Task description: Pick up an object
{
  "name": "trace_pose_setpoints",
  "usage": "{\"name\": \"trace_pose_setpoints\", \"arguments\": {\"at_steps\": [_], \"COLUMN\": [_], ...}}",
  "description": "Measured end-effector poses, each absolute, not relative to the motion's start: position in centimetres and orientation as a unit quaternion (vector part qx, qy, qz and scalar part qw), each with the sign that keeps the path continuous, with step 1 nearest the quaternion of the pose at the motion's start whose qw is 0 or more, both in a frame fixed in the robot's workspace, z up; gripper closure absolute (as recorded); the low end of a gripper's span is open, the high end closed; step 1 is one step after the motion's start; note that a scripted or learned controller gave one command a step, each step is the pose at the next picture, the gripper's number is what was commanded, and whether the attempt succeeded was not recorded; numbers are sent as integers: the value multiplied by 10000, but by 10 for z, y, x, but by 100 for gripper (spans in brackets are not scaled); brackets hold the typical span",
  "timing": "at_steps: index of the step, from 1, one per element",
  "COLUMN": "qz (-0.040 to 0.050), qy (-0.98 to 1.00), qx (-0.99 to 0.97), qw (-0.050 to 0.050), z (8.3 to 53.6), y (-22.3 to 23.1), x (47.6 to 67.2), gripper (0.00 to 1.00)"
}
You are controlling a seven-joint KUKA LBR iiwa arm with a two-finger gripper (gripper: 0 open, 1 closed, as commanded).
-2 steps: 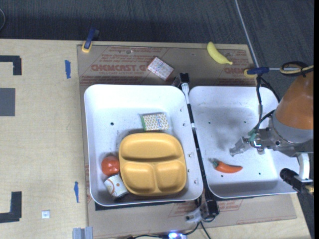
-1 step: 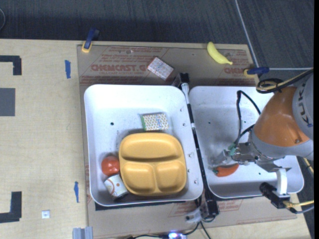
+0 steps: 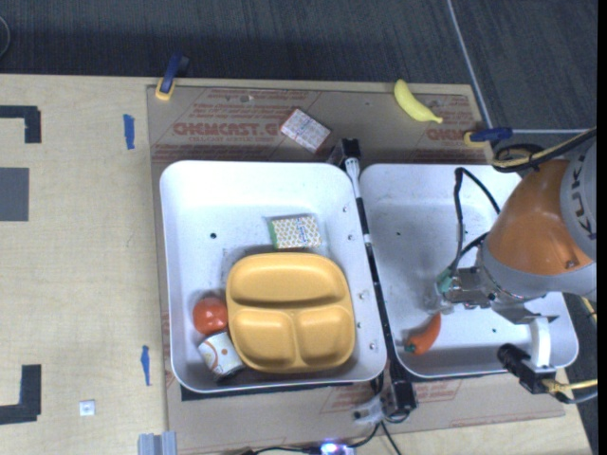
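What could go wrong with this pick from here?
The orange carrot-like object lies against the near wall of the right bin, so a finger may hit the wall instead of closing around it. It looks slim and tapered, so it might slip out. The gripper sits above it, and the wrist hides its fingers.

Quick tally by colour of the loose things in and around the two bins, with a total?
Yellow: 2, the compartment tray in the left bin and the banana behind the bins
Orange or red: 2, the ball in the left bin and the carrot in the right bin
White with print: 3, the sachet, the small can, the packet
Total: 7
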State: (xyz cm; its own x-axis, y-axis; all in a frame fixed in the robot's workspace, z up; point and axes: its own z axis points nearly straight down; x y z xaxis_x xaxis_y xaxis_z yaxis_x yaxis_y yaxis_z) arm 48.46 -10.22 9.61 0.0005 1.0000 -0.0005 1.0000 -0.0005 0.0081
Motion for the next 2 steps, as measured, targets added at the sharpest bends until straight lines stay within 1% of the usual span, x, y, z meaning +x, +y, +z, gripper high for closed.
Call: {"name": "trace_pose_setpoints", "arguments": {"at_steps": [1,2], "qz": [0,2], "qy": [7067,7069], "qx": [7075,7073], "qw": [13,11], "z": [99,99], "y": [-165,-165], "x": [479,479], "gripper": [100,0]}}
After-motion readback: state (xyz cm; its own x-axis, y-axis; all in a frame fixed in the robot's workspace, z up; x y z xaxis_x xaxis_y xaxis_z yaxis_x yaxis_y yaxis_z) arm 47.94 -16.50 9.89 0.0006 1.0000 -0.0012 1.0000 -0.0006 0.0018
